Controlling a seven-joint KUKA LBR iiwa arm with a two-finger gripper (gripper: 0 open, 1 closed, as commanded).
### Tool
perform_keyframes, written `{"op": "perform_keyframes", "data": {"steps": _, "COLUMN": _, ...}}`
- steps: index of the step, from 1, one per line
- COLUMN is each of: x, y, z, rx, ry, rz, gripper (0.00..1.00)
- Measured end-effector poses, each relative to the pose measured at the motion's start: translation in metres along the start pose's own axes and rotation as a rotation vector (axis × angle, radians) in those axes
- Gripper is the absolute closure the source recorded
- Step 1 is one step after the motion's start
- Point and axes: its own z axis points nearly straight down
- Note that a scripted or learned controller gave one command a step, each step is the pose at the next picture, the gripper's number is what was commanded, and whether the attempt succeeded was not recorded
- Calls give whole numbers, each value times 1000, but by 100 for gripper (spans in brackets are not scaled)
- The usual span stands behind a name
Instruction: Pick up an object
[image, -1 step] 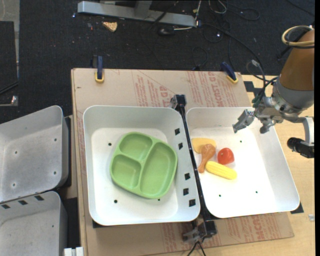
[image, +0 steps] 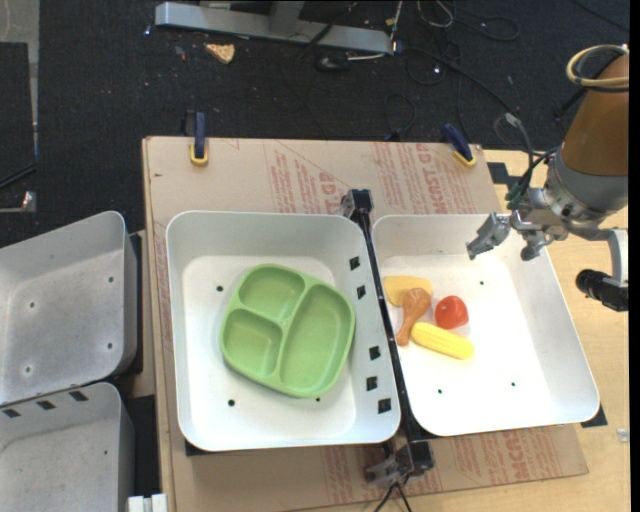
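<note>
The end effector (image: 508, 236), fingers spread and holding nothing, hovers up-right of the yellow corn (image: 443, 341), which lies slantwise.

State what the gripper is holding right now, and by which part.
Nothing is held. The gripper hangs over the right bin's far edge, apart from the tomato, the corn cob and the other food pieces.

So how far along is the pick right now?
Nothing is picked yet. The tool hangs over the right bin's far edge, open, with nothing between its fingers. The tomato, corn and the yellow and orange pieces lie together on the bin floor. Left: move over one, descend, grasp and lift.
</note>
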Motion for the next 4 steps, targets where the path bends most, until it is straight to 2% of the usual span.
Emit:
{"op": "perform_keyframes", "data": {"steps": 2, "x": 2, "y": 8, "z": 125, "rx": 3, "ry": 0, "rz": 1, "gripper": 0}}
{"op": "perform_keyframes", "data": {"steps": 3, "x": 2, "y": 8, "z": 134, "rx": 1, "ry": 0, "rz": 1, "gripper": 0}}
{"op": "perform_keyframes", "data": {"steps": 4, "x": 3, "y": 8, "z": 123, "rx": -1, "ry": -1, "rz": 1, "gripper": 100}}
